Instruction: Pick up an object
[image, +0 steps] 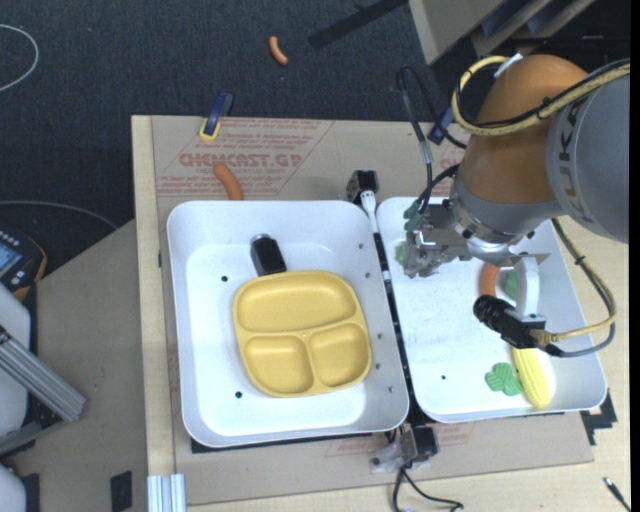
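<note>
My fingers (432, 250): low over the right bin (450, 375), toward its 11 o'clock corner; I cannot tell how far apart they stand or whether they grip anything.
Corn cob (533, 375): yellow, at the right bin's 4 o'clock corner, a green piece (503, 379) just beside it.
Orange piece (488, 279): near my wrist, partly hidden.
Left bin (190, 300): yellow divided plate (300, 330) in the middle, black object (266, 254) touching its 11 o'clock edge.

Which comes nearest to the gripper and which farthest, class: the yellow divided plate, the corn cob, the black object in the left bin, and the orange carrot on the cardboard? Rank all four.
Measured from the gripper in the right bin:
1. Corn cob, lower right corner of the right bin.
2. Yellow divided plate, middle of the left bin.
3. Black object, just above the plate; too close to call with the plate.
4. Orange carrot, on the cardboard beyond the left bin.
</note>
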